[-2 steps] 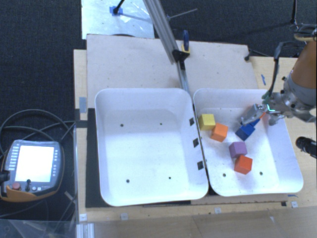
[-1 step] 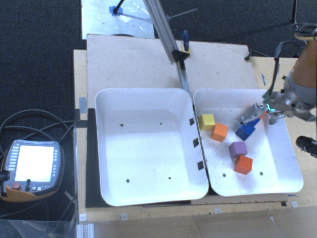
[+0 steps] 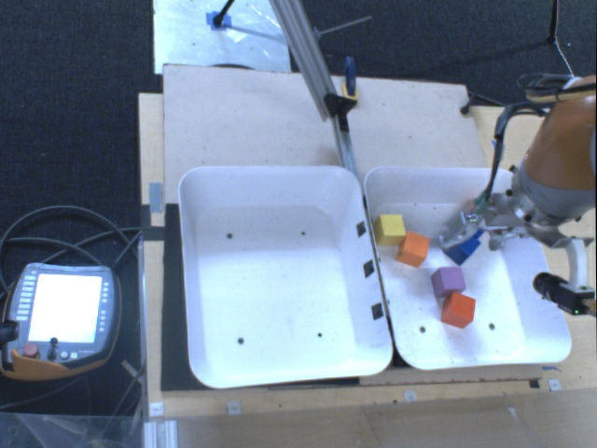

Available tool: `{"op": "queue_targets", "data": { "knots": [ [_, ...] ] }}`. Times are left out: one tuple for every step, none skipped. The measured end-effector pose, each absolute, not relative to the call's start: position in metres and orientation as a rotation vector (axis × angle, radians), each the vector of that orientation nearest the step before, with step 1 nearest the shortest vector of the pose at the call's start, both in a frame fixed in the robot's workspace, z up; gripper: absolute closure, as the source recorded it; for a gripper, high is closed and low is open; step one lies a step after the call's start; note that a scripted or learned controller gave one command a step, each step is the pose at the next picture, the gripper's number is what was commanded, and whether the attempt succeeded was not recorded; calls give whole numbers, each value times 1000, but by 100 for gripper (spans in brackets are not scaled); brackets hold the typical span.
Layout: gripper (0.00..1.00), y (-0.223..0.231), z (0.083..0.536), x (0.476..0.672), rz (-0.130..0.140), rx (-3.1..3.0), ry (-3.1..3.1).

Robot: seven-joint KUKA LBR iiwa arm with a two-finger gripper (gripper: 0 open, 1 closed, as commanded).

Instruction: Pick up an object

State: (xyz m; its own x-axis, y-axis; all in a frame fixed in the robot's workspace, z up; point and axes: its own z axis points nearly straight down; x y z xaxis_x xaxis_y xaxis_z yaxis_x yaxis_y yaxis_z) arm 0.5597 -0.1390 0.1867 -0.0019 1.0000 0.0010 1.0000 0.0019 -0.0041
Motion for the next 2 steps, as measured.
{"op": "queue_targets", "data": {
  "knots": [
    [0,-136,128,551,4,-2216,-2220],
    [0,-136,88,551,2,-2217,-2222]
  ]
}}
